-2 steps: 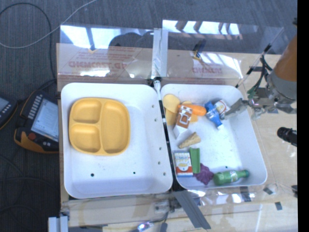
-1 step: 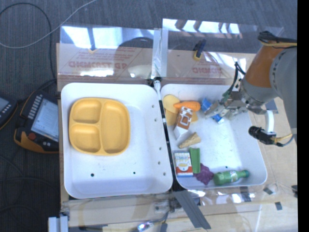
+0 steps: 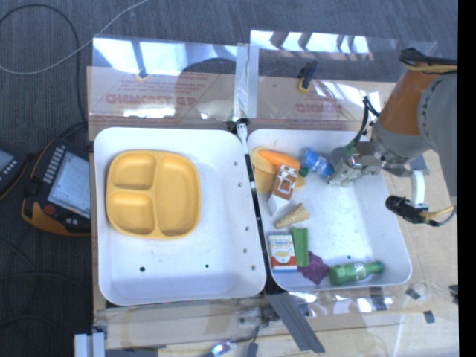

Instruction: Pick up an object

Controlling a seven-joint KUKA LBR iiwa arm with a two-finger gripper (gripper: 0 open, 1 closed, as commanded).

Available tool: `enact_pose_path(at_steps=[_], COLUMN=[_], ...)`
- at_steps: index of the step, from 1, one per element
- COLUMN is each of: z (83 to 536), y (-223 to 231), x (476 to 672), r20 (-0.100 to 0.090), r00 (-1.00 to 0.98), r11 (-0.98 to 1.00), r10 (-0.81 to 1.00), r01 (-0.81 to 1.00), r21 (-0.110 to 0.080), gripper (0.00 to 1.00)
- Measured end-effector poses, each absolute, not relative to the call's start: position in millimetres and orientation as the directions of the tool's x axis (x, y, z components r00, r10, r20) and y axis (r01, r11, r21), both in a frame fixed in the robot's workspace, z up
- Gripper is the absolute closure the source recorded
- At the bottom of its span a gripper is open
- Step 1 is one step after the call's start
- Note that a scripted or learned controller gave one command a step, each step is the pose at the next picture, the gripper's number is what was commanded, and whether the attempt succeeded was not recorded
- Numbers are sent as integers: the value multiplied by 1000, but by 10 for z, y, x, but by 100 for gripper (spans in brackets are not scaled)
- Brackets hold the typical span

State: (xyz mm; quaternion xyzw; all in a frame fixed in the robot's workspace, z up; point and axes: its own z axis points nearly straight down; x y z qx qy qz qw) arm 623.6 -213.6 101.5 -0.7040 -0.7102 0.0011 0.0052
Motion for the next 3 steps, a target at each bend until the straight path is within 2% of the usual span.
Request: enact_pose_path(at_steps=[1, 2, 3], z=[2068, 1823, 1833], y=[-2224, -1787, -1791], x=[6098, 6659, 6664], r20=[-2, -2, -4], r00=[-7, 154, 154], r11=[7, -154, -154], r10=[1000, 988, 988], r01=[1000, 988, 988], r21=[-2, -6, -4], gripper=[100, 100, 0])
